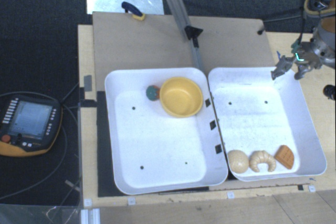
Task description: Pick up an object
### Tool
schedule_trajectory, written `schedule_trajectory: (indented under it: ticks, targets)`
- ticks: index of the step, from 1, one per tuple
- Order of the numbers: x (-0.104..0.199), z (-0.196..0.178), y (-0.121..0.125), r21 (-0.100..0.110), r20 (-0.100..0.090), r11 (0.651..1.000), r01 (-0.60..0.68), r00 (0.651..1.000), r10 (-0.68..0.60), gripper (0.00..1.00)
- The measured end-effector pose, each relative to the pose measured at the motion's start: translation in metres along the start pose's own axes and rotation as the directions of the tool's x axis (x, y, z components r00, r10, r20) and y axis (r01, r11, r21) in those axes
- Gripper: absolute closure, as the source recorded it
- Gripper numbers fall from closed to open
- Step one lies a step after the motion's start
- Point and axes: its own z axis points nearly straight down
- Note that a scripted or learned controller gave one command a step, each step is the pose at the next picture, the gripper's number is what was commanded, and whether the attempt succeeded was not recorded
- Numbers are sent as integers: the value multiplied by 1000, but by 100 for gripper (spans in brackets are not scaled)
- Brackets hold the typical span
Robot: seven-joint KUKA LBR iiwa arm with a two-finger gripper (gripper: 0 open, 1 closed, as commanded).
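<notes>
Fingers spread apart and holding nothing: that is how my gripper (287, 66) hangs at the upper right corner of the right bin (247, 107), above its far rim. 2 dark tips show against the white, with a clear gap between them.

Pick-up candidates sit in 2 groups. Along the near wall of the right bin lie 3 small food-shaped pieces in a row: a pale round bun (238, 161), a croissant (262, 160) just beside it, and an orange waffle-like biscuit (285, 156) at the right end. In the left bin (152, 165), near its far edge, a yellow bowl (181, 96) stands upright with a small teal ball (152, 93) touching its left side.

I judge the row in the right bin to be my nearest choice, since it lies in the same bin, well apart from me toward the near wall. The biscuit looks best: it has open floor on its far side, though the bin wall is close on its right. To do this well I should travel over the bare floor, centre above the piece, turn so my tips straddle its narrow side, and descend straight. The risk is nudging the croissant or scraping the wall.
</notes>
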Motion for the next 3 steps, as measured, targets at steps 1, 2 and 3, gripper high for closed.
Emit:
schedule_trajectory:
  ticks: [1, 2, 3]
  targets:
    - [0, 0, 0, 0, 0, 1000, 0, 1000, 0, 0]
    - [0, 61, -6, 4, -1, 1000, 0, 1000, 0, 0]
    - [6, 110, -14, 4, -1, 1000, 0, 1000, 0, 0]
